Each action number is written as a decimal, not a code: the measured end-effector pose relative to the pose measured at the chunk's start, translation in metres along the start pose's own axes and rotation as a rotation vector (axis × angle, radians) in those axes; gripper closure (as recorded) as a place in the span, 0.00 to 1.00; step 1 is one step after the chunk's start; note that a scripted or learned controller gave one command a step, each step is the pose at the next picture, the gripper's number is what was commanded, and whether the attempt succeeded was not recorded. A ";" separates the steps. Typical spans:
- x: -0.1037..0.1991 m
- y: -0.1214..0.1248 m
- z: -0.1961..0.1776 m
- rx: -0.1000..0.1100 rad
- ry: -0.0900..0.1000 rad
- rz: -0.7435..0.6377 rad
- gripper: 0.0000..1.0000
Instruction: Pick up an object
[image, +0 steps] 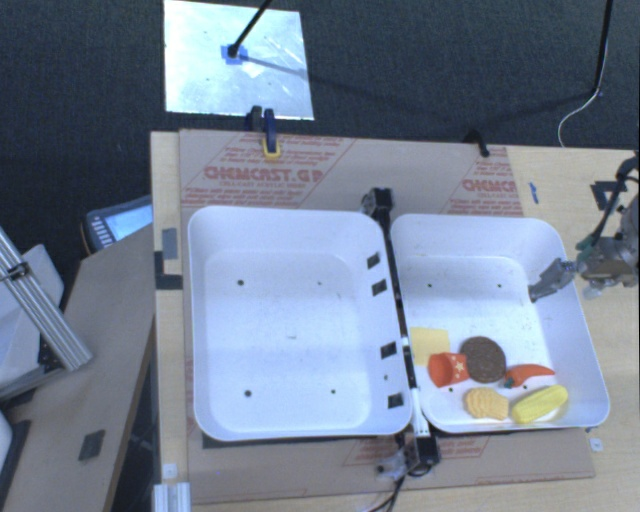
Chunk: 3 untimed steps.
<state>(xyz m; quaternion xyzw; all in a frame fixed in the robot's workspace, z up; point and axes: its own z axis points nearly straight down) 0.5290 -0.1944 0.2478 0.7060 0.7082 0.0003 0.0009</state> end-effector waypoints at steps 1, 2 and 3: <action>-0.004 0.095 0.121 -0.002 -0.001 -0.006 0.00; -0.011 0.117 0.165 -0.002 -0.001 -0.003 0.00; -0.011 0.116 0.163 -0.001 -0.001 -0.003 0.00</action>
